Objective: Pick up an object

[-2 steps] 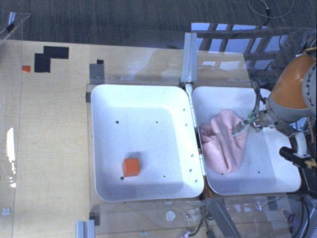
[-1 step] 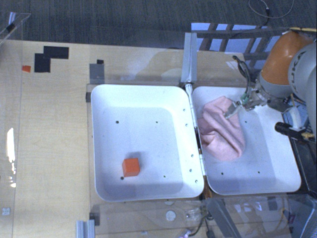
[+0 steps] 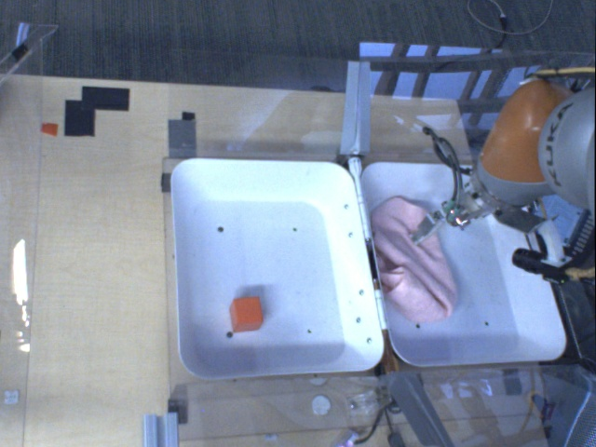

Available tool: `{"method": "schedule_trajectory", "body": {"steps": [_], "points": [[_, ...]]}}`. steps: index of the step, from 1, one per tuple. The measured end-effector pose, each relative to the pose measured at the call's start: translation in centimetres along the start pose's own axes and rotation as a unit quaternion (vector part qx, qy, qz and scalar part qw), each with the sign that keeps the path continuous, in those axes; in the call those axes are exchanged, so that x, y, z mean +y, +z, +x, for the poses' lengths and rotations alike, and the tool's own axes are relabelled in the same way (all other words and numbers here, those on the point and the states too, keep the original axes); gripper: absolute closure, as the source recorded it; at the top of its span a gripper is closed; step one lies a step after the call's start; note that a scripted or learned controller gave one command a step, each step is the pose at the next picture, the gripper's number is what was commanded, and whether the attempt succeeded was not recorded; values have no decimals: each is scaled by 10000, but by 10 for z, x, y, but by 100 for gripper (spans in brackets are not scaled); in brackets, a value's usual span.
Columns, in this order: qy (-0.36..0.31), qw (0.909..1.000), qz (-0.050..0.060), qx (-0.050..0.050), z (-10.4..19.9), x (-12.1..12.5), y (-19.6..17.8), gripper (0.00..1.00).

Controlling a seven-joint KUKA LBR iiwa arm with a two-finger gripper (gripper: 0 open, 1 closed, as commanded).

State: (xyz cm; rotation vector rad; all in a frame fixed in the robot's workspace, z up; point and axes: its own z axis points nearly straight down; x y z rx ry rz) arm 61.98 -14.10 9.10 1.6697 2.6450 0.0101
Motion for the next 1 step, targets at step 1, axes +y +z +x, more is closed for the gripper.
{"method": "schedule_trajectory", "body": {"steps": [1], "points": [[-278,9996,-12,-5,46,-21,-1,0]]}}
